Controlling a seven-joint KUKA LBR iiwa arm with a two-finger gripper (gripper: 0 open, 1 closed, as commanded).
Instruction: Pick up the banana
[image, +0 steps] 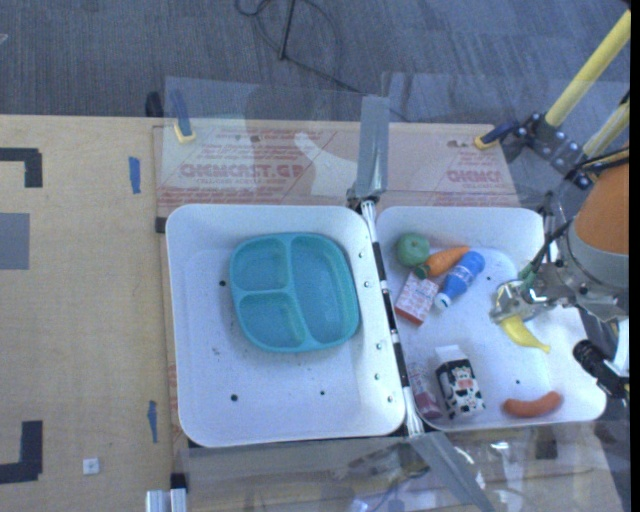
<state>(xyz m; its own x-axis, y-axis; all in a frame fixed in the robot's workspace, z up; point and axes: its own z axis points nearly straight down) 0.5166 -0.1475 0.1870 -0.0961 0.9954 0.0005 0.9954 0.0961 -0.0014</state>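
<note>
In the right bin (505, 225), the claw (512, 300) sat right over the banana (524, 332); you couldn't tell its state. You were at the grasp step, judging by this; next needed a firm close, then lift.

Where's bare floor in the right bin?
Middle strip of the right bin, between the blue bottle and the cow-print carton, is bare. Crowded along the top left around the green ball, and at the pincer over the banana.
</note>
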